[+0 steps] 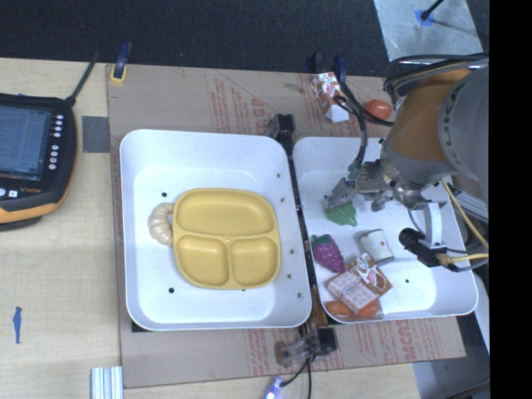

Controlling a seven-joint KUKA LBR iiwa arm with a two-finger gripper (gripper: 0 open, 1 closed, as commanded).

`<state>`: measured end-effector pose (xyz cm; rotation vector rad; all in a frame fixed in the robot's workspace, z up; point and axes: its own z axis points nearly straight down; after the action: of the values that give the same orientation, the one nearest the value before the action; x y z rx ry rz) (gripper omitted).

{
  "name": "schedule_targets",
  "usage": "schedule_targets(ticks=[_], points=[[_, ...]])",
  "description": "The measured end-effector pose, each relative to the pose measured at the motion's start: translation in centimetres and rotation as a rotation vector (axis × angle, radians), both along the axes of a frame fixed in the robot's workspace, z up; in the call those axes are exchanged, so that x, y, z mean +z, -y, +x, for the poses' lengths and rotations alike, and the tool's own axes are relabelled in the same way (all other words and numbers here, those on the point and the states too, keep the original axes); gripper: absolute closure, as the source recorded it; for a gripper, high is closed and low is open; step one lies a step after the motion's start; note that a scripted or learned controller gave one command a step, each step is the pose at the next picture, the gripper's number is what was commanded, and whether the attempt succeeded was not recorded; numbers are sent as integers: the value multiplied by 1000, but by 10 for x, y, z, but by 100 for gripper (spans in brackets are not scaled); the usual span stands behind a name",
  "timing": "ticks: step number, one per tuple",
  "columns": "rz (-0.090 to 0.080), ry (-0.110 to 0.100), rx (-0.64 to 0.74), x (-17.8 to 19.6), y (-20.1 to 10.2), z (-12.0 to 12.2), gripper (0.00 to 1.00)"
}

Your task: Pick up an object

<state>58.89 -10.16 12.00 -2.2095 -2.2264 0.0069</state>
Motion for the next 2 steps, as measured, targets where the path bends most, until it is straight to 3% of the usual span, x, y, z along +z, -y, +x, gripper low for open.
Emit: schedule_targets(ticks=[1, 2], points=[[-2, 5, -1, -29, 1, 15, 0], [-3, 5, 2, -18, 2, 15, 100]])
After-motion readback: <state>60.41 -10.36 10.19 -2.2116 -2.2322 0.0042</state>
